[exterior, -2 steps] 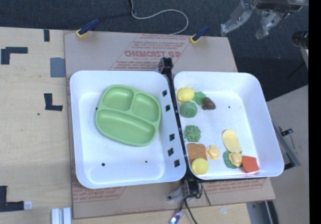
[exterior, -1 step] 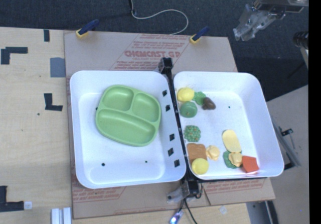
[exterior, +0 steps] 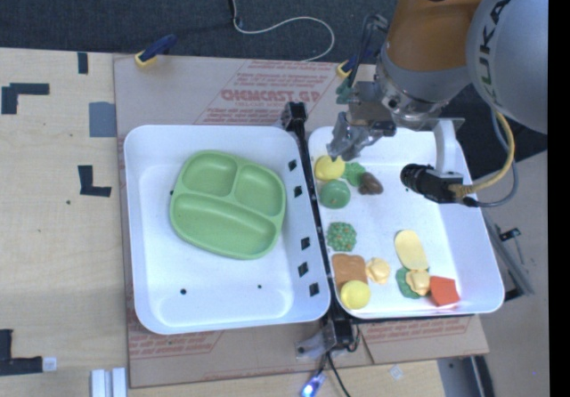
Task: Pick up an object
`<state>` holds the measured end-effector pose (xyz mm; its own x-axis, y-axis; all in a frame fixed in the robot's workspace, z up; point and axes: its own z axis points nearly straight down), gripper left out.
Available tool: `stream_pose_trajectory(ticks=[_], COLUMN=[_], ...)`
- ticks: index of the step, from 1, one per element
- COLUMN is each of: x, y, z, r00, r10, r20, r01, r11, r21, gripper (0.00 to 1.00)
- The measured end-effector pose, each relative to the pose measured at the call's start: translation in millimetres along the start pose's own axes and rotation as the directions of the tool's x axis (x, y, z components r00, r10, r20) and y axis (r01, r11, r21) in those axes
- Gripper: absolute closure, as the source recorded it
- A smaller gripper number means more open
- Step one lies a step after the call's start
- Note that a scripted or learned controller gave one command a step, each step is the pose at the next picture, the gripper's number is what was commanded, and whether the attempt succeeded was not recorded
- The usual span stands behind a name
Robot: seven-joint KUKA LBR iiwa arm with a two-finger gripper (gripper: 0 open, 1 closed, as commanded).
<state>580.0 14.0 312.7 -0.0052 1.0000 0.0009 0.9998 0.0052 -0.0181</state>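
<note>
Gripper (exterior: 337, 153) low over the far-left corner of the right bin (exterior: 463, 208), fingertips pointing down and a little to the left in the camera view. Cannot tell how far open: fingers dark and close together at the tip, and nothing visible between them, so not holding anything as far as seen.

Directly under the tips, touching or almost touching: a small yellow round piece (exterior: 329, 168). Lies just below and slightly left of the gripper, close to the wall between the bins. No clear long axis, roughly ball-shaped, so probably no turning of the wrist needed; a short straight descent seems enough.

Just beside it: a green round piece (exterior: 335, 194) nearer the camera, a small dark green piece (exterior: 356, 176) and a brown piece (exterior: 370, 183) to the right. Tight neighbours, so some risk of pushing them or closing on two at once.

Further away, near the front edge: a green broccoli-like piece (exterior: 341, 235), a yellow ball (exterior: 354, 295), an orange block (exterior: 444, 290). In the left bin (exterior: 142, 208), a green divided plate (exterior: 228, 203), well apart.
</note>
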Motion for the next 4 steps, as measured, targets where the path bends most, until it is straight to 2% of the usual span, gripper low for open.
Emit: stream_pose_trajectory(ticks=[1, 2, 3, 4], x=[-3, -3, 23, 30], y=[2, 2, -54, -100], z=[-20, -29, -103, -152], r00=[1.000, 1.000, 1.000, 1.000], r10=[0.003, 0.002, 0.000, 0.001], r20=[0.001, 0.001, -0.001, -0.001], r01=[-0.003, -0.002, 0.000, -0.001], r11=[1.000, 1.000, 1.000, 1.000], r21=[-0.016, -0.015, -0.024, -0.023], gripper=[1.00, 1.00, 1.00, 1.00])
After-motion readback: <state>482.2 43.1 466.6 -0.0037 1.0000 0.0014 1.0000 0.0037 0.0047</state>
